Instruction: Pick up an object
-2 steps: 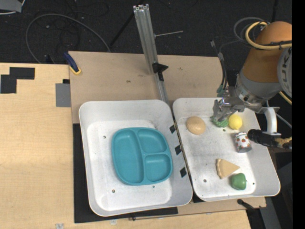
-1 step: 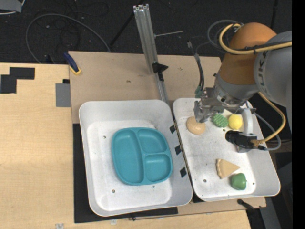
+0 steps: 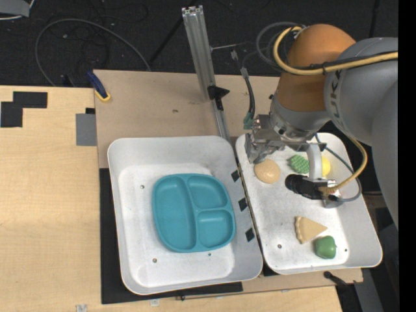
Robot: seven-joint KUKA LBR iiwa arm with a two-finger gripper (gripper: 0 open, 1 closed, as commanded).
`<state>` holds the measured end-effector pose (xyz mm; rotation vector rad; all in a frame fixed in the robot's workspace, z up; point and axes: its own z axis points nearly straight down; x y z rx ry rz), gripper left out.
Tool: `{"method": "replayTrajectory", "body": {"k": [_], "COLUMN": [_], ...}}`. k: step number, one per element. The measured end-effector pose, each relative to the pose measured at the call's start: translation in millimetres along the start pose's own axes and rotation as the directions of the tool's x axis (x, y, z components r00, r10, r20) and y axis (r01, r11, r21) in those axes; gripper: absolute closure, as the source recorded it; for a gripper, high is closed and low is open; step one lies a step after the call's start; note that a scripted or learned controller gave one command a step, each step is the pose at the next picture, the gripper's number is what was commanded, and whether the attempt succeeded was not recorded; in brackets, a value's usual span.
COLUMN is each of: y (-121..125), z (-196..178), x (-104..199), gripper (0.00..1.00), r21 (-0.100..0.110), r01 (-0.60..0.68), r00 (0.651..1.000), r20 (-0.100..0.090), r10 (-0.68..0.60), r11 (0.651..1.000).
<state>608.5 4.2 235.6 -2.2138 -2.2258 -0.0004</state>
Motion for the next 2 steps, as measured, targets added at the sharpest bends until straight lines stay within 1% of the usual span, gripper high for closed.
{"method": "replayTrajectory", "body": {"k": [1, 2], "y": [2, 2], "z": [-6, -4], "x": [52, 106], "gripper": [1.00, 1.00], "r21": [0.001, 0.000], "r01": [0.000, -0.001], "r00": [1.000, 1.000], "r20": [0.000, 0.001], "r10": [0.000, 0.001], "r11": [1.000, 1.000]}}
